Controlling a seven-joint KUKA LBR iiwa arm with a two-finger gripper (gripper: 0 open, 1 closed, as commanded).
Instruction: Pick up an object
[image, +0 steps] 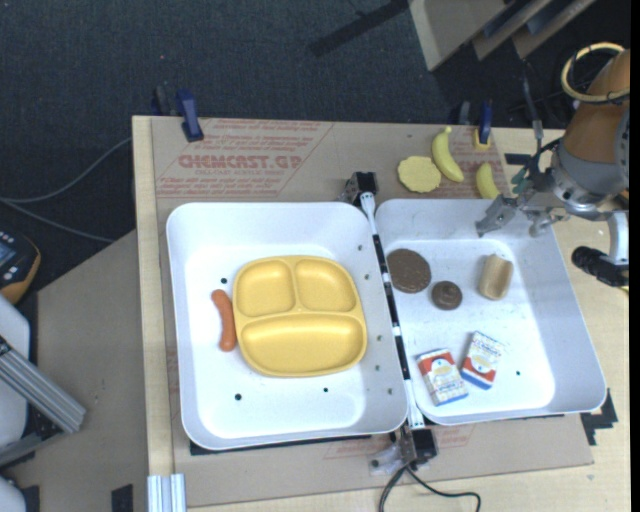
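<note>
The pincer hangs spread wide with nothing in it over the right bin, so next it should drop onto the tan block.

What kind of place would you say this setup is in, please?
Probably a robotics lab's pick-and-place test bench: two white bins sit on a clamped board, holding toy food like a yellow divided plate and a hot dog, with the gripper hovering.

Yellow divided plate sits in a white bin, orange hot dog just beside it. Other white bin: brown cookies, tan bread, red-white-blue cartons.
</note>
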